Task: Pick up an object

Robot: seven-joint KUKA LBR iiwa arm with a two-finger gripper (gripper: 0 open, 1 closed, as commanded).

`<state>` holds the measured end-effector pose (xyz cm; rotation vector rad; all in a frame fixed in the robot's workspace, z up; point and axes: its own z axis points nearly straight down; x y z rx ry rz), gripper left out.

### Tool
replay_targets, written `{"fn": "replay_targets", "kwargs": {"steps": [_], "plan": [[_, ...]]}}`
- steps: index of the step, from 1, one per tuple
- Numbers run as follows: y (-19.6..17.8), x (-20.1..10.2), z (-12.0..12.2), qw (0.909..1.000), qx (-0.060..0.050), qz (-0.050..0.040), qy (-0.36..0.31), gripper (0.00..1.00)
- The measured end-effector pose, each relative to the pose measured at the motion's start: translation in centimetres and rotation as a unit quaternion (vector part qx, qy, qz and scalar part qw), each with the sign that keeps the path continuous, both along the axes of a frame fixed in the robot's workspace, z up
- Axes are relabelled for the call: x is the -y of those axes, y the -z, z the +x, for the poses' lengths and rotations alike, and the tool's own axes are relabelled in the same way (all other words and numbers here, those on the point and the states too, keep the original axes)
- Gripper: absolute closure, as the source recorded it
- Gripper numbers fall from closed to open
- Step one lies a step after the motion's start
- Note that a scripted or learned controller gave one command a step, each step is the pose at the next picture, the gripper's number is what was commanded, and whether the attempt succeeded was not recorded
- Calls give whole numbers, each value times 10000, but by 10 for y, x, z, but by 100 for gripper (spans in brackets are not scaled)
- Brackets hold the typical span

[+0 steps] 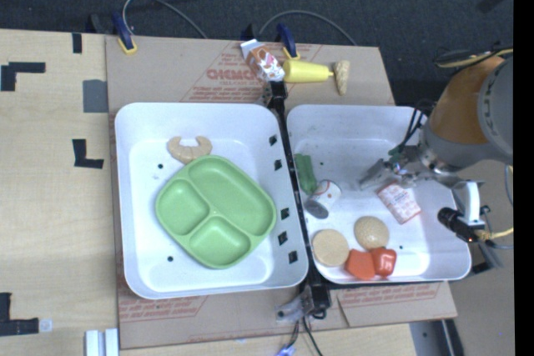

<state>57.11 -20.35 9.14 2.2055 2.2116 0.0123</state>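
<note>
Grey arm's two-finger gripper [375, 172] hovers in the right white bin [350, 117], finger spread unclear, nothing visibly held. Small red-and-white packet [398, 202] lies just beside it, near the right edge; pickup remains undone.

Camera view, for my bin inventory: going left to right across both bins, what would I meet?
Tan crescent piece → green divided plate → green stick → tan round disc → orange-red block → small printed packet
</note>
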Motion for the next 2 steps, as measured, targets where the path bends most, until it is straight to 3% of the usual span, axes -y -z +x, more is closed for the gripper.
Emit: {"fn": "replay_targets", "kwargs": {"steps": [1,2], "plan": [[0,20,-21,10000,-7,9,-4,0],[-9,21,-44,10000,-33,6,3,0]]}}
